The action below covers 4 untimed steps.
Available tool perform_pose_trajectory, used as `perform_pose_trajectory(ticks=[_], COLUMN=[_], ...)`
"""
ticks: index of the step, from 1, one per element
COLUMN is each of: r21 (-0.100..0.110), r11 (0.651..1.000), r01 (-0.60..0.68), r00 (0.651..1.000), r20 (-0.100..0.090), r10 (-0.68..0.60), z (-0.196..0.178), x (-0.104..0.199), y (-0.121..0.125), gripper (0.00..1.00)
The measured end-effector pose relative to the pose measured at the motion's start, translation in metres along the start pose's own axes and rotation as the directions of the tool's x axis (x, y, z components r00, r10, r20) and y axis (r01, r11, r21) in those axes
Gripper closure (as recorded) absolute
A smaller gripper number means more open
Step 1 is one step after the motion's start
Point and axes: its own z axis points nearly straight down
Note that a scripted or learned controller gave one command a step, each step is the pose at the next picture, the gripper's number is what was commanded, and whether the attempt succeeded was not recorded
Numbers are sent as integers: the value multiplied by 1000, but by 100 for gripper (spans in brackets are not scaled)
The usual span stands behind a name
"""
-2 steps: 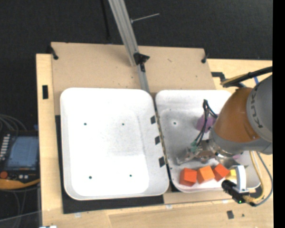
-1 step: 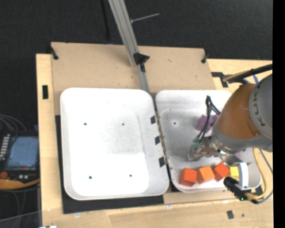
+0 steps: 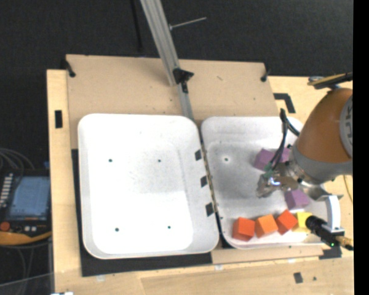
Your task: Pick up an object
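While the gripper (image 3: 272, 183) hovers low in the right bin (image 3: 234, 141) between two purple blocks (image 3: 264, 159), jaw state untellable, it seems mid-approach; next it must close on one.

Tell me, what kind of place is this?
Probably a robot lab. An arm reaches over two white bins on a wooden bench, with small blocks to grab and a control pad beside it.
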Motion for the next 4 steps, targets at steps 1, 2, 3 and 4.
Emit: perform_pose_trajectory(ticks=[1,2,3,4], r21=[-4,0,1,1], r11=[1000,1000,1000,1000], r01=[2,3,6,6], r00=[1000,1000,1000,1000], r20=[0,-1,-3,-2], r10=[-2,-3,-6,-6], z=[-51,-64,-71,-69], x=[7,6,53,90], y=[-4,-3,13,39], gripper=[100,100,100,100])
